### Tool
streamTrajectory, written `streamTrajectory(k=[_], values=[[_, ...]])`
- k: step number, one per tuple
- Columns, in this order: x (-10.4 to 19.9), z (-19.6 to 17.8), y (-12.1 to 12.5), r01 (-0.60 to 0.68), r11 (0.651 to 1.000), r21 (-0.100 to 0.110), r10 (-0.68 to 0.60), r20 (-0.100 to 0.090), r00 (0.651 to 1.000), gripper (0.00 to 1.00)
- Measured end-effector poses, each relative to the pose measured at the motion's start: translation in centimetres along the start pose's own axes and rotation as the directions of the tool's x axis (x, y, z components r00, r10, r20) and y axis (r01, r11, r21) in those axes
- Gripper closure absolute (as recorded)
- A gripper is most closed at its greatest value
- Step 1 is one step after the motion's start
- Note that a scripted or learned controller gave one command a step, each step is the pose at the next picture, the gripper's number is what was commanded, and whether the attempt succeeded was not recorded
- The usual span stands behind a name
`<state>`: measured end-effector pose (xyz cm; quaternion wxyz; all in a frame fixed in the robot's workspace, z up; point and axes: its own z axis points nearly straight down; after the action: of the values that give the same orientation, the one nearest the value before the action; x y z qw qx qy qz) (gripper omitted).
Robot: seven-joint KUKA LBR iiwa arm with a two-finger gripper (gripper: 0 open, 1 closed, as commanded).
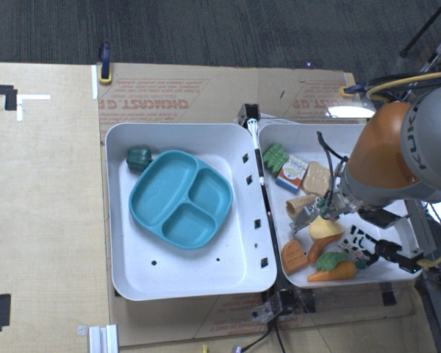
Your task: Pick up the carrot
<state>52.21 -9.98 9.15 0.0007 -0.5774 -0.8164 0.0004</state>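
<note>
The carrot [335,271] lies at the near edge of the right bin [397,274], at about 6 o'clock in it — just beside a red sausage [325,246]. Above it, toward 12 o'clock, the jaws [317,213] hover by a yellow wedge [325,229]; whether they are apart I cannot tell. Farther left, a blue plate [181,198] fills the left bin [132,271].

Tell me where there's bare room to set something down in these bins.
Left bin: bare floor below and right of the blue plate. Right bin is crowded: carrot, bread and other food packed under the arm.
</note>
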Motion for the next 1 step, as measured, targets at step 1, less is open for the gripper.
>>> streamTrajectory(k=[1], values=[[1.23, -0.10, -4.06, 0.297, 0.955, -0.005, -0.297, 0.005, 0.955, 0.00]])
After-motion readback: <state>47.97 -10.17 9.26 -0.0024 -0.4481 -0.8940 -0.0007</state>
